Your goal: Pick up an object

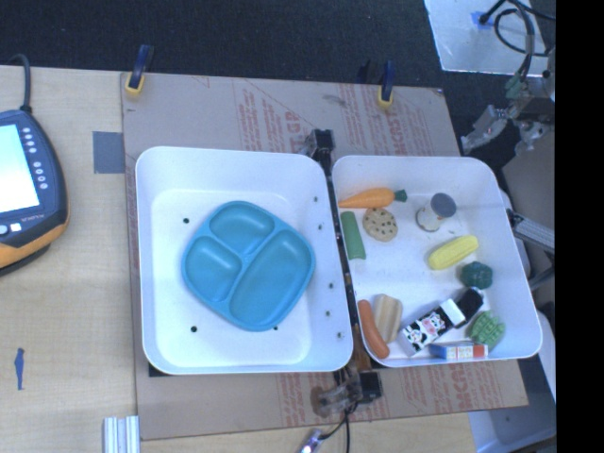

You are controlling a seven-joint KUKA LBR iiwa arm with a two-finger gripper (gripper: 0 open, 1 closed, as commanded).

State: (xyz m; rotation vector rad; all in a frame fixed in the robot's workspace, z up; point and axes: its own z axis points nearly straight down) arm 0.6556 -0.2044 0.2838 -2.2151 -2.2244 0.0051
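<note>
The right white bin (pixel 505 220) holds several toy foods. An orange carrot (pixel 368 197), a brown cookie (pixel 380 224) and a green stick (pixel 353 235) lie near its left wall. A grey can (pixel 435 211), a yellow corn cob (pixel 453 251) and dark green broccoli (pixel 477 275) sit toward the right. Along the front lie an orange sausage (pixel 372 328), a tan bread piece (pixel 387 311), a black-and-white carton (pixel 442 321), a green leafy piece (pixel 487 328) and a small red-and-blue tube (pixel 460 351). The left white bin (pixel 156 253) holds a blue divided plate (pixel 249 264).
Both bins rest on a cardboard sheet (pixel 236 111) held by two clamps (pixel 139 69) at the back. A control pendant (pixel 24 182) lies at the far left of the bench. Cables and metal fittings (pixel 510 111) stand beyond the right bin's back corner.
</note>
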